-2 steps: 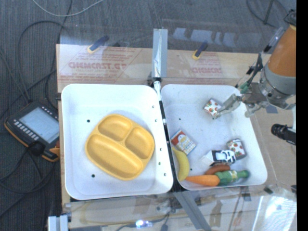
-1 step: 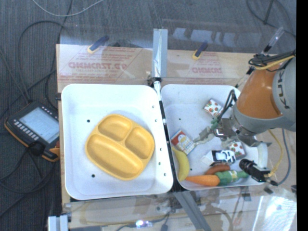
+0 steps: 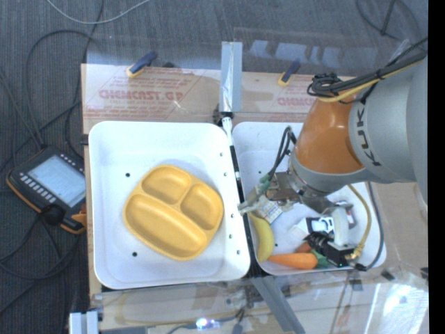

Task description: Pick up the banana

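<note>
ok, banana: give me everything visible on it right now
The banana is yellow, smooth-skinned and gently curved, lying flat in the right bin by its left wall, running top to bottom. Its upper end is hidden under the gripper. The carrot lies at its lower end; contact is unclear.

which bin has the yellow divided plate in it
The left bin: it holds the yellow divided plate. The right bin holds the banana and carrot.
</note>
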`<move>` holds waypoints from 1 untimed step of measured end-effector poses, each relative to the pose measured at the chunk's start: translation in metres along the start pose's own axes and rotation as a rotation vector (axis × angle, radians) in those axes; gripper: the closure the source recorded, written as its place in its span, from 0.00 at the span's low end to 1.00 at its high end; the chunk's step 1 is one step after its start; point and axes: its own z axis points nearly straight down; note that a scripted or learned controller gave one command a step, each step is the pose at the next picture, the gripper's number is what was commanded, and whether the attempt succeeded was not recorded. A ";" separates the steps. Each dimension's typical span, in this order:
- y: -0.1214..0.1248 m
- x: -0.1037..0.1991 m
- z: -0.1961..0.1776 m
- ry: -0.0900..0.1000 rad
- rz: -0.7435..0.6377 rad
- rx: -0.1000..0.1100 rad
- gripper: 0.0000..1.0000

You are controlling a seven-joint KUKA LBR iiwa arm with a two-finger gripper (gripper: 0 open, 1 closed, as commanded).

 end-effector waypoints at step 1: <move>-0.010 0.079 0.000 0.000 -0.160 0.001 0.00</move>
